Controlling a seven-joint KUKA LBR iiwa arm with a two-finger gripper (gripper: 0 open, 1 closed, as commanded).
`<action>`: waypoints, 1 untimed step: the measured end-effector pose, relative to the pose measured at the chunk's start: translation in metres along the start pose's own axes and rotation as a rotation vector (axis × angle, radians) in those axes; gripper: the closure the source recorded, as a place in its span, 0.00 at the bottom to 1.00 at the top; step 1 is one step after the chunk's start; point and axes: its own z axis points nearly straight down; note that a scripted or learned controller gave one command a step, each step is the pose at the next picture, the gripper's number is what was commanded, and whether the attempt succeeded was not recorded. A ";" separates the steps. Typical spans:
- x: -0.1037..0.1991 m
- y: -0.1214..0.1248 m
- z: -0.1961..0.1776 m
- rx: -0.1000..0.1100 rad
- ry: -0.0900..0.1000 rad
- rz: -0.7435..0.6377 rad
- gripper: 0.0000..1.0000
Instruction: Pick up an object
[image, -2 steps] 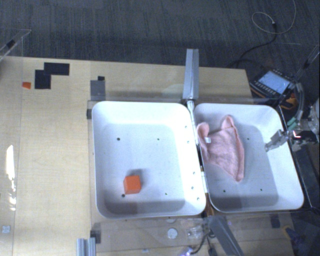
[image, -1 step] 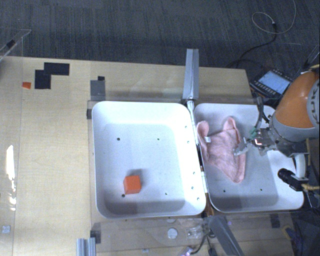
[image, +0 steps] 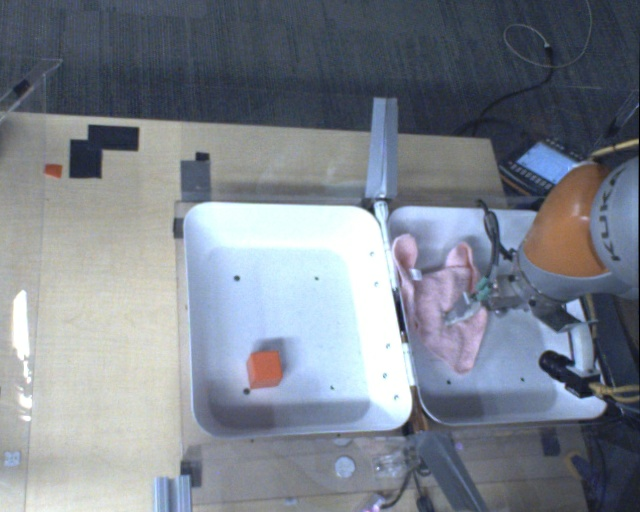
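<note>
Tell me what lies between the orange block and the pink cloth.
In the camera view, bare white floor of the left bin, then the two bins' adjoining rims, separate the orange block from the pink cloth.

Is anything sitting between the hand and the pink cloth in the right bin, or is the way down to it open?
Nothing visible stands in the way. The hand is directly over the pink cloth in the right bin, at the cloth's right edge. The only other loose item, an orange block, lies in the left bin, well apart.

arm: enters from right, orange band up | wrist: angled down-left | claw (image: 468, 308): low, pointing left
</note>
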 end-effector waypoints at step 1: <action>-0.055 -0.001 0.001 0.003 0.002 0.175 0.00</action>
